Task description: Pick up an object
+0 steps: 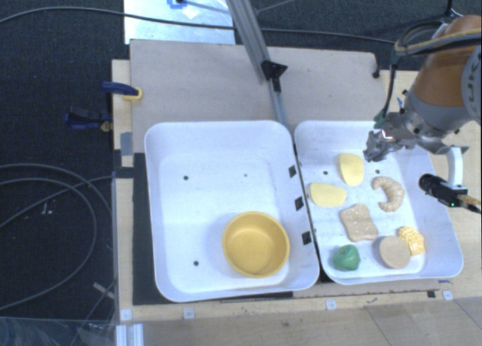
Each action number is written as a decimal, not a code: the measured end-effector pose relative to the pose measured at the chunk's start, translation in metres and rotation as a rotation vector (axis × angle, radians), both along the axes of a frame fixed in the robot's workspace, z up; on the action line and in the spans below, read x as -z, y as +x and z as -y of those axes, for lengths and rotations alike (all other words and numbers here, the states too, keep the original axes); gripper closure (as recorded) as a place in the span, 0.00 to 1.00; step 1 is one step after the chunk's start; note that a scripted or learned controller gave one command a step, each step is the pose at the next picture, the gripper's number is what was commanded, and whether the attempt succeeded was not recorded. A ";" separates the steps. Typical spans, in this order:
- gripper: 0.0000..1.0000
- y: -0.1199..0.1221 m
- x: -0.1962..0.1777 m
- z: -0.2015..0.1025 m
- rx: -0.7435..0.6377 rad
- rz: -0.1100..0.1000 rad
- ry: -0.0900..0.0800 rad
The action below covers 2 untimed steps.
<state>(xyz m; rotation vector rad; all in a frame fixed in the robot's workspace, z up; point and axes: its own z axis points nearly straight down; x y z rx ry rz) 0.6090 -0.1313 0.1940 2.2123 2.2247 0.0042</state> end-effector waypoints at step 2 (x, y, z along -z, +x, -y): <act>1.00 0.011 -0.064 -0.003 -0.002 -0.001 0.000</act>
